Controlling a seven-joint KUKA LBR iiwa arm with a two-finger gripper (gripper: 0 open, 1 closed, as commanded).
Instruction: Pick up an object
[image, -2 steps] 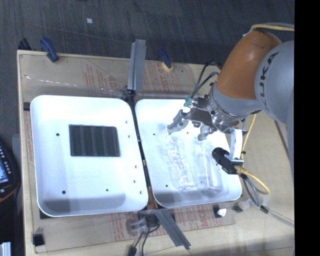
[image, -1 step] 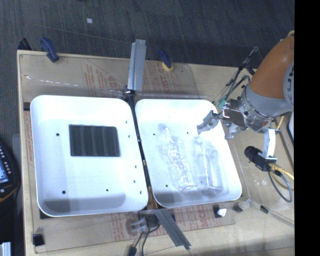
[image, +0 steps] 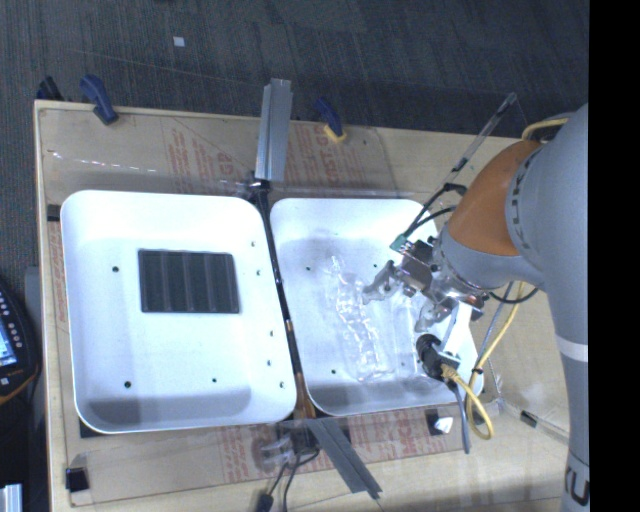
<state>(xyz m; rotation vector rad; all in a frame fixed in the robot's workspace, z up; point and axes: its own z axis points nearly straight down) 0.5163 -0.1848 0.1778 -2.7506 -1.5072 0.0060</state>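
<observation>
Gripper (image: 392, 283) low in right bin (image: 300, 300); my finger spread, cannot tell; crinkled clear plastic (image: 362, 325) lies just beside me on bin floor, within reach; nothing visibly pinched.

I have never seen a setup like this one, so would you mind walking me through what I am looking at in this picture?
Gladly. A single camera fixed above a bench looks down on it at a slant. On the bench sit two shallow white bins side by side. The left bin holds a dark ribbed rectangular block lying flat near its middle. The right bin holds a clear, crinkled plastic object, hard to make out against the white.

The large grey shape with an orange band is a robot arm reaching in from the right. At its end, over the right bin, is its gripper, close to the clear plastic object. I cannot tell from this view whether it is holding anything.
</observation>
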